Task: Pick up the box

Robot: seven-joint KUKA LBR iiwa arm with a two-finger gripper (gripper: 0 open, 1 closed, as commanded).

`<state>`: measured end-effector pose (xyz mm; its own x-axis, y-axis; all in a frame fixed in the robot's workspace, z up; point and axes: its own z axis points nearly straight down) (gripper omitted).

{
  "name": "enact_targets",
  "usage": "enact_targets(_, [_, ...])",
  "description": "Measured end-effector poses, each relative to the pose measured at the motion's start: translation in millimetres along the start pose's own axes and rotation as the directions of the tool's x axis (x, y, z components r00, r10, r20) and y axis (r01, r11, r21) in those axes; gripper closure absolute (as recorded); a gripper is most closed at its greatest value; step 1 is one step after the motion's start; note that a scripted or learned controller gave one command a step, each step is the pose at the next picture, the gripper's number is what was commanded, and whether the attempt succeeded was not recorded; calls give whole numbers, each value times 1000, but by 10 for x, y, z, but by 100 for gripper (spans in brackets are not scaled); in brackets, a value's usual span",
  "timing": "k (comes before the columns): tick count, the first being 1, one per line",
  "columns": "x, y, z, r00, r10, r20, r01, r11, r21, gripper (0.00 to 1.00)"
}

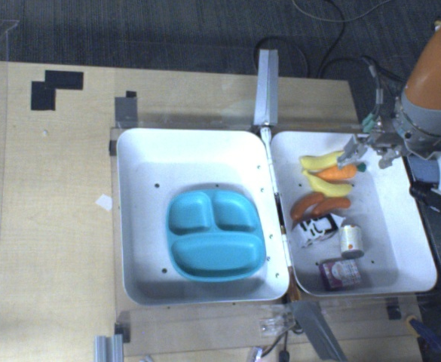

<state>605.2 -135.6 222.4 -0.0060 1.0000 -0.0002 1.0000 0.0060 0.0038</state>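
Observation:
A small black-and-white box (320,227) lies in the middle of the right bin (401,225), just below a brown sausage (316,204). A dark purple packet (339,273) lies near that bin's front wall. My gripper (369,155) hangs at the bin's far right, beside the right tip of an orange carrot (335,173). Its fingers are spread and open, with nothing between them. The gripper is well behind the box and apart from it.
A yellow banana (322,161) lies behind the carrot, and another yellow piece (332,188) lies under it. A small pale can (350,240) stands right of the box. The left bin (141,225) holds a blue divided tray (215,233). A metal post (267,89) stands between the bins.

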Motion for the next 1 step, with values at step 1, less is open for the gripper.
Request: enact_targets(1, [10, 19, -120, 1000, -4, 0, 4, 1000, -6, 100])
